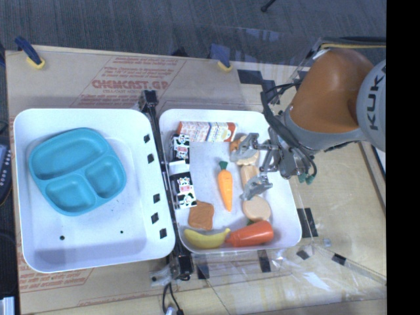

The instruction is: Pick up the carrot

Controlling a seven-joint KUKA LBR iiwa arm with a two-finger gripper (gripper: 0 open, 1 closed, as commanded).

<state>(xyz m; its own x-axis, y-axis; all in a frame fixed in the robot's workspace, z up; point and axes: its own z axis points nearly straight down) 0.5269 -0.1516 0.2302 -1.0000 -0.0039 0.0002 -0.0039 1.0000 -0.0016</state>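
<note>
The carrot (226, 186) is lying lengthwise on the floor of the right bin (283, 202), green top pointing away from the camera, tip pointing toward it; it is sitting just beside the gripper (251, 169), on the side away from the arm, apart from the fingers and not between them. The gripper is hanging over the bin with its two fingers (247, 151) spread apart, pinching nothing. Judged as a toy vegetable, the carrot is probably light, stiff and smooth-skinned, so slipping looks the likelier risk than crushing; the thick upper half, below the green top, is offering the broadest parallel sides, whereas the tapering tip would tend to squirt out of a closing grip. A pale bread roll (248, 173) is lying right under the gripper, between it and the carrot's far flank, crowding one finger's path; a round bun (256, 209) is resting nearer the camera, with a red pepper (251, 233), a banana (205, 237) and a slice of toast (201, 215) lining the near wall. Beyond the carrot from the gripper, milk cartons (182, 148) are standing along the divider; a juice box (206, 131) is lying at the far wall. Well apart, the left bin (85, 241) is holding a blue divided plate (76, 170).
</note>
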